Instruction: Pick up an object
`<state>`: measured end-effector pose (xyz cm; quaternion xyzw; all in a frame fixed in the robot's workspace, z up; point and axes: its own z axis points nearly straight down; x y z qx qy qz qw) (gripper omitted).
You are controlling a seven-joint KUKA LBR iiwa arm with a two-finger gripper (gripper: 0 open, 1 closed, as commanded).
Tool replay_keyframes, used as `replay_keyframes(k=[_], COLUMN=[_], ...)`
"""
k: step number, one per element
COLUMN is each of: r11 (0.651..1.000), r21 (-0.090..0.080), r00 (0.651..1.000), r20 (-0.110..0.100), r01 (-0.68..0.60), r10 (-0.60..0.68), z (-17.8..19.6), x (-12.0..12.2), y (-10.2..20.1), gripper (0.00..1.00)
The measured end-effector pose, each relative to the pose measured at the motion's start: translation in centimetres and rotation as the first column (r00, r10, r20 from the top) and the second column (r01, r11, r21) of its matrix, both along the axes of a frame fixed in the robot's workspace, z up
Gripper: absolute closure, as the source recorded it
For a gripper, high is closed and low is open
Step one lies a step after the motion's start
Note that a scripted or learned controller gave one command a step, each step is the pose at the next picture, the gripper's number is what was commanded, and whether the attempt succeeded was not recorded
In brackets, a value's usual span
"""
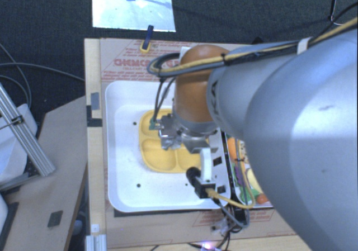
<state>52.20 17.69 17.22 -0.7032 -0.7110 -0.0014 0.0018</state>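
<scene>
Glossy grey arm (291, 110) over smooth yellow divided plate (159, 155) in white bin (120, 132); jaws' state unclear.

Yellow divided plate (158, 157) in left bin (120, 132)

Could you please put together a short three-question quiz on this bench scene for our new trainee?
1. True or false: the yellow tray lies in the left white bin.
2. Which part of the arm carries the orange band? A) the base, B) just above the wrist, C) the cable bundle.
3. Fill in the missing word: the gripper hangs over the ______ tray.

Key
1. True. The divided tray rests on that bin's floor, partly hidden by the wrist.
2. B. The band sits directly above the grey wrist housing.
3. Yellow. The gripper is above the tray's upper part; the view does not show anything held.
</scene>
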Motion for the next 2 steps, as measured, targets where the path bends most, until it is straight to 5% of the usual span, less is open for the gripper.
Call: replay_keyframes(k=[1,2], r11=[1.0,1.0], r21=[-0.002,-0.006], r00=[1.0,1.0], r20=[-0.003,0.001], r01=[0.0,0.01], r10=[0.0,-0.01], z=[-2.2,-8.8], x=[-3.8,3.0], y=[6.2,5.5], gripper=[1.0,1.0])
